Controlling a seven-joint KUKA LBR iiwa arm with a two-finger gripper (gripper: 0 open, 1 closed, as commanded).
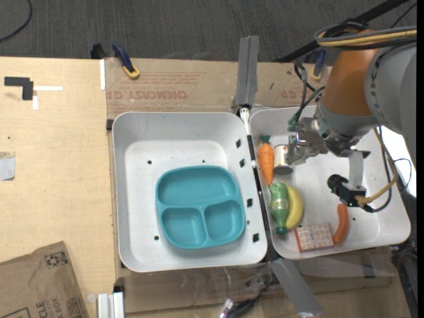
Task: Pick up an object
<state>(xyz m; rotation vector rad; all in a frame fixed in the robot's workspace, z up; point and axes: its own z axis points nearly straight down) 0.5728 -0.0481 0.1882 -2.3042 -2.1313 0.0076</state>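
**binwatcher:** Peeking at the right bin point(391, 225) on the table point(53, 177). Counting a carrot point(265, 161), a small tin point(282, 159), a green bottle point(279, 207), a banana point(295, 207), a red sausage-looking thing point(341, 224) and a little patterned box point(313, 237). Guessing plastic play food, so light and stiff. Any pick for the easiest grab?

**gripguy:** Would go for the small tin. Sits just right of the carrot, near the wall shared with the left bin point(126, 177), with the tool point(296, 148) hovering just beside it. Probably light and rigid with no squish, but smooth and round, so likely to squirt out if pinched off-centre. Best taken across the middle of the body, coming straight down.

**binwatcher:** And the tool, open or closed?

**gripguy:** Can't tell, honestly. Too much cable and wrist clutter around there to judge.

**binwatcher:** Backup option?

**gripguy:** Carrot, maybe. Long and tapered, lying along the dividing wall, so tight on that side. Better pinched across the thick upper half than near the tip. Sausage thing lies well apart from the rest, so decent too: across the middle. Would skip the bottle and banana, lying pressed side by side with no room to get down between. Flat box looks tough to get under. Same for the teal plate point(199, 205) in the left bin: wide, shallow, nothing but rim to grab.
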